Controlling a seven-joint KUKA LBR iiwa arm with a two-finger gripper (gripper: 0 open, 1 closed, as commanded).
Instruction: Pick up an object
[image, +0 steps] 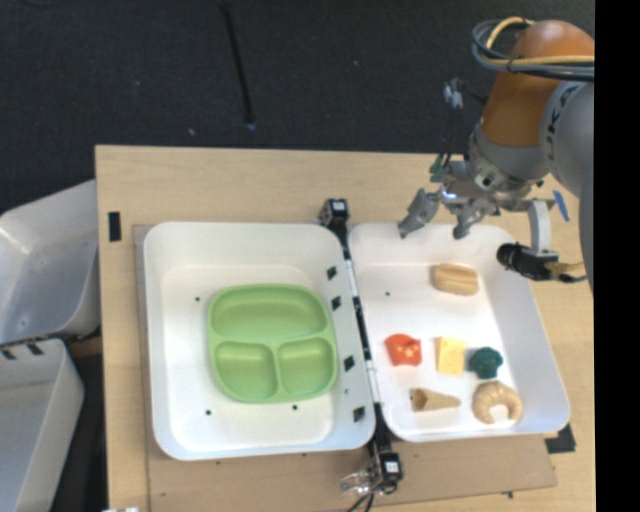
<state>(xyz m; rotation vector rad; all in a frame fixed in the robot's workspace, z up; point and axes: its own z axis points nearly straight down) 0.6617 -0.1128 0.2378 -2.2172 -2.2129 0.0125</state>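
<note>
A: Where's the stuff? Biggest first.

B: Right bin (520, 300): bread roll (454, 279) at the back, croissant (497, 401) front corner, cheese wedge (451, 355), then red piece (403, 349). All prob. light, stiff plastic, bit slick.

A: Hand?

B: Hand (440, 222) open, empty, hovering above the roll. Grip the roll across its short width.

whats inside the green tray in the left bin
Nothing: the green tray shows three bare compartments. The left bin floor beneath it is covered.
</note>
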